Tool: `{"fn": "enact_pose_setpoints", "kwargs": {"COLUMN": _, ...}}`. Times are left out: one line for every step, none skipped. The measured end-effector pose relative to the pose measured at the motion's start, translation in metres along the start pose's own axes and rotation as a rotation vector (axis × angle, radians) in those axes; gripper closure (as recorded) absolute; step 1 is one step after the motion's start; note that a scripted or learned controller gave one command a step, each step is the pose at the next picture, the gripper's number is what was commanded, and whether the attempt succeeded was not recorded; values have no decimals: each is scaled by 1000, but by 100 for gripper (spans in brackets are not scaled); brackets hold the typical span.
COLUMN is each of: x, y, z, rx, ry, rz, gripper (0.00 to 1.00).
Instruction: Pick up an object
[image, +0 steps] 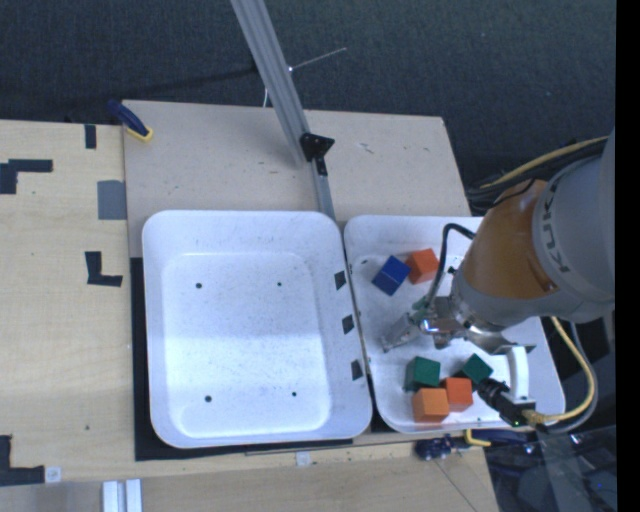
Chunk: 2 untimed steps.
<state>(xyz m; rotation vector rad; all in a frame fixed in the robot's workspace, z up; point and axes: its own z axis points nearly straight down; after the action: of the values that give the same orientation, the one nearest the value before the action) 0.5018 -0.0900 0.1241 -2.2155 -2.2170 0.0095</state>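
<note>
The gripper (408, 333) is seen low in the right-hand bin (365, 300), reached in from the right, its metal fingers pointed toward the bin's left wall. The fingers appear slightly parted, though the tips are small and blurred, so how far apart they stand cannot be told for certain. Nothing is seen held between them.

Just below the gripper, a green block (423, 372) is found lying on the bin floor, close to the fingertips but apart from them. Beyond it, further down, two orange blocks are seen side by side: the larger orange block (431, 403) sits right under the green one, and a smaller orange block (459, 391) is tucked against its right side. To the right of these, a second green block (477, 367) is partly covered by the wrist.

Above the gripper, a blue block (391, 274) is seen tilted on the floor, with another orange block (423, 264) just beside it on its right.

Behind the gripper, the orange band (505, 255) of the arm and the grey body above it are spread over the bin's right half.

Further out on the gripper's far side, the left-hand bin (240, 225) is set edge to edge with the right one. Both are borne on the wooden bench (60, 300).
</note>
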Motion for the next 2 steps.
{"fn": "enact_pose_setpoints", "kwargs": {"x": 0, "y": -1, "z": 34, "rx": -6, "ry": -1, "rz": 0, "gripper": 0}}
{"fn": "enact_pose_setpoints", "kwargs": {"x": 1, "y": -1, "z": 23, "rx": -4, "ry": 1, "rz": -2, "gripper": 100}}
